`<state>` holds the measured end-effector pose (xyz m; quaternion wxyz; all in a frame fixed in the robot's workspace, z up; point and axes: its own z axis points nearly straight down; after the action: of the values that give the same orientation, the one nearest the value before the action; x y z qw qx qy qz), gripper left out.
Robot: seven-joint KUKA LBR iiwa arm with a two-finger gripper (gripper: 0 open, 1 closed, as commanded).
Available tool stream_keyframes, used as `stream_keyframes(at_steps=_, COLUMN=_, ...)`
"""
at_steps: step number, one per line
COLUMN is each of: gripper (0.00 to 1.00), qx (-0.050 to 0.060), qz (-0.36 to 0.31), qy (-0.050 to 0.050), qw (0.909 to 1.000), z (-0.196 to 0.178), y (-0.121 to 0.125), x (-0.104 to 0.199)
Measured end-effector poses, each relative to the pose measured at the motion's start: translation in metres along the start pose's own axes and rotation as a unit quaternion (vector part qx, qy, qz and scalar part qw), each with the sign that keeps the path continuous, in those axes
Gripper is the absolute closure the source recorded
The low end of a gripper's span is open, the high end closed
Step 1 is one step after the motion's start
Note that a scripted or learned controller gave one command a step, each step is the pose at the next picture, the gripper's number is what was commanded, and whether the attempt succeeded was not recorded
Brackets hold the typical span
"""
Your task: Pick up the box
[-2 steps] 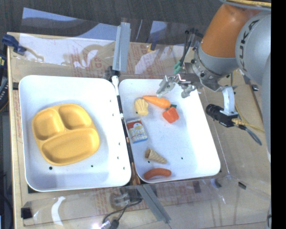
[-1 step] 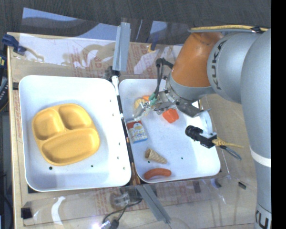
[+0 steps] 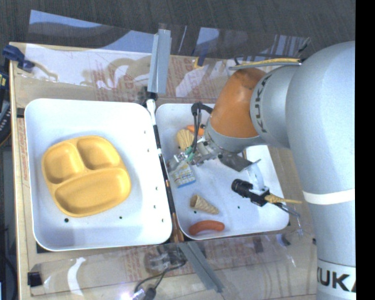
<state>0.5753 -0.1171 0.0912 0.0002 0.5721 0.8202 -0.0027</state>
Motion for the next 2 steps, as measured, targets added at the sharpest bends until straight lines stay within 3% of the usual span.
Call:
stream_keyframes(at_steps=1, gripper=1.0, qx=-0.001, qz=-0.004, qy=0.0, qw=1.0, z=-0.01, y=0.002, x=0.002)
stream_keyframes(at_steps=2, gripper=1.0, qx=-0.002, qz=-0.01, qy=0.002, qw=1.0, z=-0.122, y=0.021, x=0.042)
